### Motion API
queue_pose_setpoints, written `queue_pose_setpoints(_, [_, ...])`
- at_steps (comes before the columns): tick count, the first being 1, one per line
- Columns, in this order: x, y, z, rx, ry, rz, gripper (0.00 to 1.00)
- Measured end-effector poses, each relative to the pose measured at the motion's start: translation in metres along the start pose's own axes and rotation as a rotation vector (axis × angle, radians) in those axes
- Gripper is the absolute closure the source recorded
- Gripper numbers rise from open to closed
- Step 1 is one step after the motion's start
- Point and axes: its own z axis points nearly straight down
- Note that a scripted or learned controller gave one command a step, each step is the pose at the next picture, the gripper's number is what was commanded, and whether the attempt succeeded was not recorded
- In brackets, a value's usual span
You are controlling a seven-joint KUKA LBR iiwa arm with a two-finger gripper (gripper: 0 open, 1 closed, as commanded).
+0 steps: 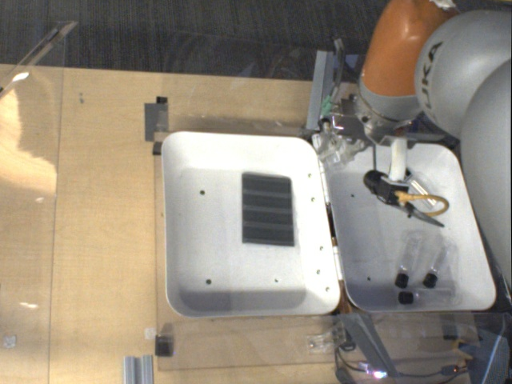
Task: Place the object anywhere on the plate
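Camera view: claw (416,278) above right bin (472,214)

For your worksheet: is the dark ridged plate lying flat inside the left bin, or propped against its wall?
Flat. The dark ridged plate lies on the floor of the left bin, its whole top facing up, white floor showing all round it.

Light is even and moderately bright. A warm glare patch lies on the wooden bench (80,214) toward nine o'clock, with a bright streak at ten. The left bin (184,166) shows soft shadow along its six o'clock wall. The picture is slightly soft and grainy; the arm (464,70) at two o'clock looks blurred, and clear items at five o'clock are indistinct.
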Motion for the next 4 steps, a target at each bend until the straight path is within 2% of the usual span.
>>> queue_pose_setpoints(1, [0.069,0.028,0.039,0.0,0.0,0.027,1.0])
queue_pose_setpoints(2, [0.119,0.024,0.041,-0.001,0.001,0.23,1.0])
queue_pose_setpoints(3, [0.222,0.017,0.059,0.0,0.001,0.538,1.0])
queue_pose_setpoints(4, [0.224,-0.053,0.102,0.004,0.0,0.171,1.0])
